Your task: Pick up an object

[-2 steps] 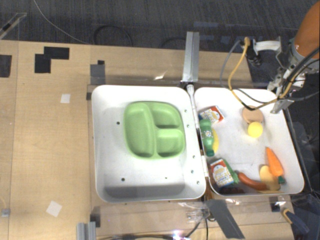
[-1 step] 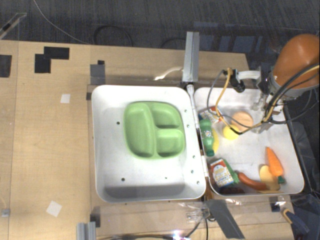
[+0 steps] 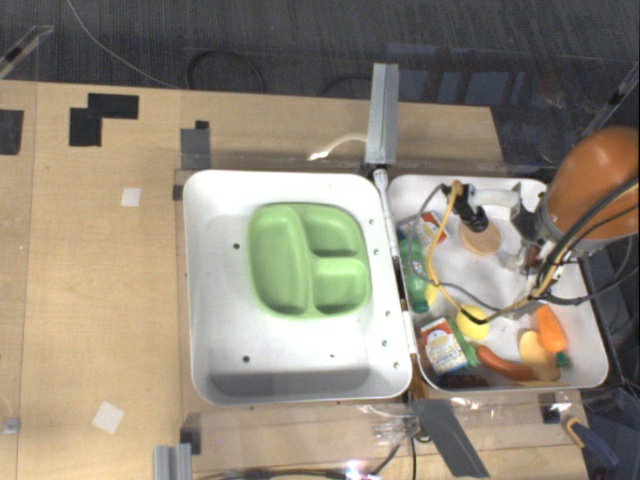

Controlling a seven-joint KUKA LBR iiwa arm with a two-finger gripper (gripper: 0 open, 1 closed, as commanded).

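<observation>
On the wooden tabletop (image 3: 90, 298) stand two white bins side by side. The left bin (image 3: 215, 268) holds a green tray (image 3: 305, 258) with three compartments, lying flat near the middle. The right bin (image 3: 590, 353) is crowded with small things: a carrot (image 3: 551, 330) with a green end near the right wall, a yellow piece (image 3: 533, 346) just beside it, a long red sausage (image 3: 505, 364) along the front wall, a small packet (image 3: 444, 348) with a red label at the front left corner, a green bottle (image 3: 412, 258) against the left wall, and a tan round piece (image 3: 480, 238) toward the back. Yellow and black cables (thin ones) cross over these things. The arm (image 3: 595, 183) reaches in from the right, with its orange band above the bin's right side. The hand (image 3: 530, 258) is over the right part of this bin; whether it is wide or narrow I cannot tell, and no object is seen in it.
</observation>
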